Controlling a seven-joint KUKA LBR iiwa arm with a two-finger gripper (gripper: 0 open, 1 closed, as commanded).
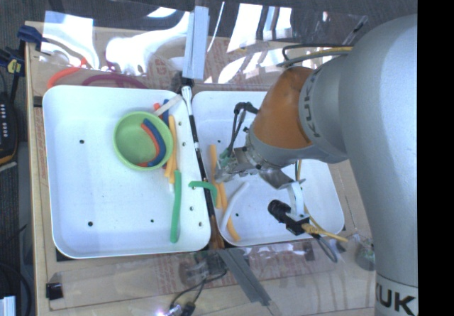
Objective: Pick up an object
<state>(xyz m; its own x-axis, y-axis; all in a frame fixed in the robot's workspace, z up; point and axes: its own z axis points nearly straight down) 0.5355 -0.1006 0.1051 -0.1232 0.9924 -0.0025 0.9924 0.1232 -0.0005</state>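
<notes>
Gripper [228, 162], camera view: lowered into the right bin [323, 194], close to that bin's left wall. Whether it is open or closed cannot be told, since the wrist masks its tip. The nearest candidate object is an orange stick [220, 195] lying on the bin floor just beside the gripper and along the dividing wall. A second orange stick [232, 228] lies nearer the bin's front corner. The left bin [92, 187] holds a green bowl [135, 140] and a long green stick [174, 211] near its right wall. Judgement: the orange stick appears to be light, stiff, smooth plastic, thin enough to roll or slip. It is best grasped across its middle, square to its length and clear of the wall.
</notes>
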